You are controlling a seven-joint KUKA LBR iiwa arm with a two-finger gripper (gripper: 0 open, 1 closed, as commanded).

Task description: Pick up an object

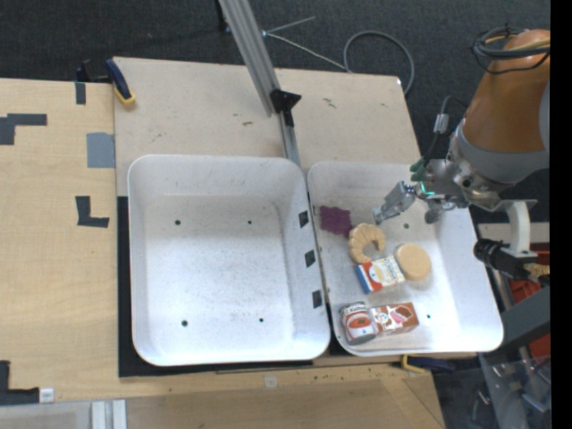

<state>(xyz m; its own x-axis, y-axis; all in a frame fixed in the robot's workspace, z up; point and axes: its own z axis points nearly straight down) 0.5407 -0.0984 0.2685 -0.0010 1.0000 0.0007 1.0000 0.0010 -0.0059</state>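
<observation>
The gripper [391, 209] hung over the right bin [465, 329], reaching in from the bin's far right corner, with the grey arm and its orange band [514, 79] behind it. Its jaws pointed down and leftward toward the items; whether they stood apart or together could not be told at this size, and nothing showed between them. All the candidate objects lay in the right bin: a tan croissant-shaped pastry [365, 239] sat just below and left of the gripper, a dark purple piece [335, 219] lay to the pastry's upper left near the bin's left wall, a round tan bun [413, 262] rested to the pastry's lower right, a small red, white and blue carton [379, 275] lay between pastry and bun and touched or nearly touched both, and a red-and-white packet [380, 319] lay nearest the bin's front edge. The left bin [143, 239] held no items. Judged from this, the approach was under way and no grasp had been made. The pastry looked the closest target, so a good try would centre the jaws over its narrowest span, descend straight down, and close only once both sides were straddled, keeping clear of the carton so it did not get nudged or pinched along with it.
</observation>
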